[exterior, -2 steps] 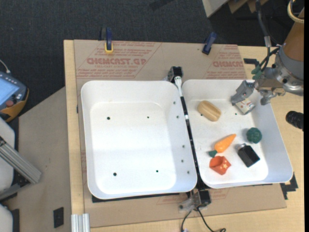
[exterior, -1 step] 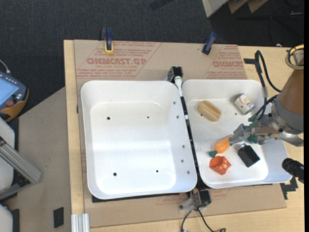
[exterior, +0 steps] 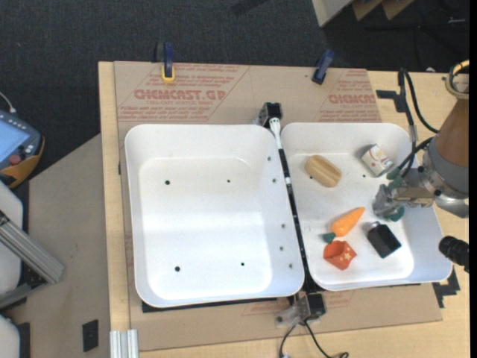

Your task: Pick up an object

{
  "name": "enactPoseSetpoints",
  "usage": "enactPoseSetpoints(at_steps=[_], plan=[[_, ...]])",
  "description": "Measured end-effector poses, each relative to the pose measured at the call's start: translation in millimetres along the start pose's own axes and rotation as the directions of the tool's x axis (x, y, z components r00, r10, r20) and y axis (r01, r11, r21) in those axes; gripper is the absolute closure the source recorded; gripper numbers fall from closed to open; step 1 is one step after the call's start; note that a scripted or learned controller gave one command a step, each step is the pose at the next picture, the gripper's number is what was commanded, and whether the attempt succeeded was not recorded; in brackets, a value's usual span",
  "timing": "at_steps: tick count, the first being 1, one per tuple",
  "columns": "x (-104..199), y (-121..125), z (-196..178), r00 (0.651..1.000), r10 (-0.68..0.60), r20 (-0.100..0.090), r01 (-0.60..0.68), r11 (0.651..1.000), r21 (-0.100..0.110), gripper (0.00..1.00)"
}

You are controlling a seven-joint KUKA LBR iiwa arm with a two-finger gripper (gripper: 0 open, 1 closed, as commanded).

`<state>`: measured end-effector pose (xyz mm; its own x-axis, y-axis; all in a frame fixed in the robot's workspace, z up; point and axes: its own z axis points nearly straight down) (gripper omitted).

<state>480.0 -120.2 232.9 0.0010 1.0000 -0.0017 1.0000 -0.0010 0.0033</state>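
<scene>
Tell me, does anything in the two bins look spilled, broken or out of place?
Nothing stands out. The wooden block, carrot, red piece, black block and small white item lie loose inside the right bin, none visibly spilled or broken.

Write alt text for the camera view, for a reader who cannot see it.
A grey robot arm reaches in from the right, its gripper low over the right bin, which holds a tan block, a toy carrot, a red piece, a black block and a small white item. The left bin sits beside it on a cardboard-covered bench.
</scene>
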Motion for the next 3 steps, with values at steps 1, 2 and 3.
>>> enactPoseSetpoints(at_steps=[1, 2, 3], plan=[[48.3, 1.5, -100.1, 1.000, -0.008, -0.001, 0.008, 1.000, -0.010, 1.00], [138.9, 0.1, -119.1, 1.000, -0.010, -0.003, 0.010, 1.000, -0.001, 1.00], [192.1, 6.3, -210.8, 1.000, -0.008, -0.005, 0.008, 1.000, -0.009, 1.00]])
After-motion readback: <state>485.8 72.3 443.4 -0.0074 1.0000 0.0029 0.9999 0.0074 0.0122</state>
